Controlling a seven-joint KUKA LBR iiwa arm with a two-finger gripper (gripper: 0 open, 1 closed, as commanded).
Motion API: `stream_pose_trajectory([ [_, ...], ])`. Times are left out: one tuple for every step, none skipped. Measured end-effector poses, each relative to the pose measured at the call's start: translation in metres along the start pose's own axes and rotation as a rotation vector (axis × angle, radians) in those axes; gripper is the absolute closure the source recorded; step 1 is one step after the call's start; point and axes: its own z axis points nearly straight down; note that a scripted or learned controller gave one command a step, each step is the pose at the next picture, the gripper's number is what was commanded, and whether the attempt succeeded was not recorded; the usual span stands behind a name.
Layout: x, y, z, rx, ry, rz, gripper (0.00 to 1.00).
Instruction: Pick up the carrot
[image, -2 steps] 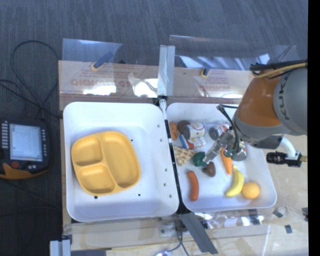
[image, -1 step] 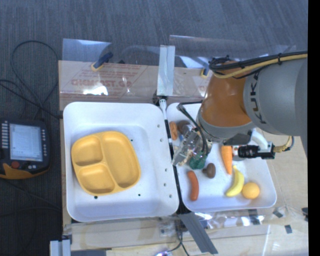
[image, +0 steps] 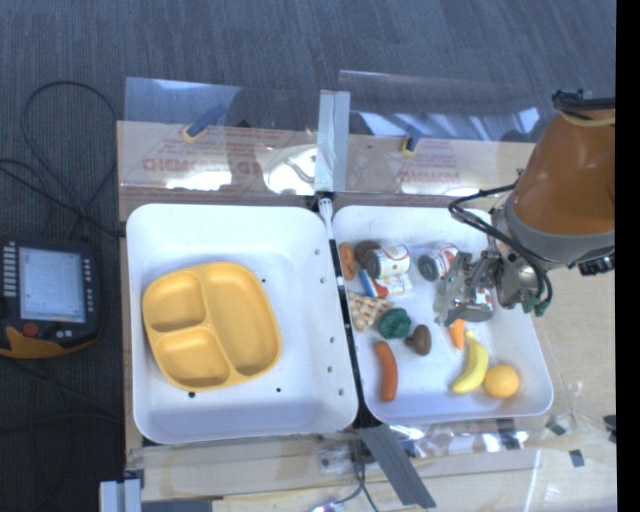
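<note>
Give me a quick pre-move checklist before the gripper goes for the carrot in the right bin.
1. Carrot located: ok. The carrot lies in the right bin, just above the banana.
2. Gripper over target: ok. The gripper sits directly above the carrot's upper end.
3. Carrot in grasp: cannot tell; the gripper body hides the contact area.
4. Crowding: not ok. The banana almost touches the carrot's lower end, and the orange is close by.
5. Left side clearance: ok. The brown piece lies apart from the carrot.
6. Drop spot: ok. The yellow tray sits in the left bin.
</note>
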Motion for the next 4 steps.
stream_pose_trajectory([
  [0.031,-0.013,0.151,-0.002,-0.01,-0.096,1.0],
  [0.023,-0.058,0.15,0.0,-0.017,-0.691,1.0],
  [-0.064,-0.064,0.009,0.0,-0.01,-0.455,1.0],
  [-0.062,-0.064,0.014,-0.005,0.0,-0.454,0.0],
])
